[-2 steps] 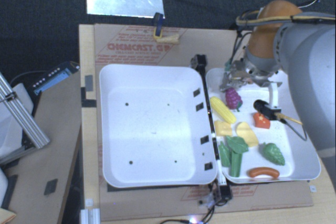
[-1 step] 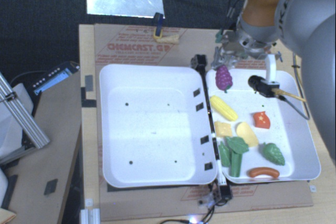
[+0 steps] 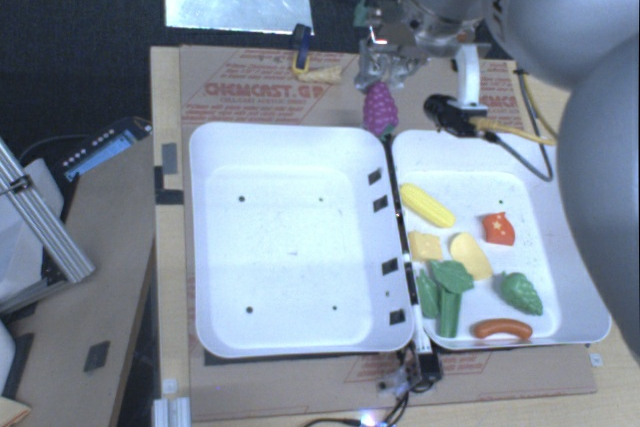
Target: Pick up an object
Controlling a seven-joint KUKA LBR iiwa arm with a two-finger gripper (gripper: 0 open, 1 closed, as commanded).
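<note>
My gripper [image 3: 381, 81] hangs above the far end of the divider between the two bins. It is shut on a purple bunch of grapes [image 3: 379, 109], which dangles below the fingers, clear of the bins. In the right bin [image 3: 560, 215] lie a yellow corn cob [image 3: 427, 205], a red strawberry-like piece [image 3: 499, 229], a yellow wedge [image 3: 470, 255], a pale yellow block [image 3: 425, 246], green vegetables [image 3: 443, 290], a green leafy piece [image 3: 521, 293] and a sausage [image 3: 502, 328].
The left bin [image 3: 290, 235] is bare white. The grey arm [image 3: 570, 5] fills the upper right, with a cable and black fitting [image 3: 450, 115] by the right bin's far edge. A yellow-and-blue clamp [image 3: 305, 55] sits behind the bins.
</note>
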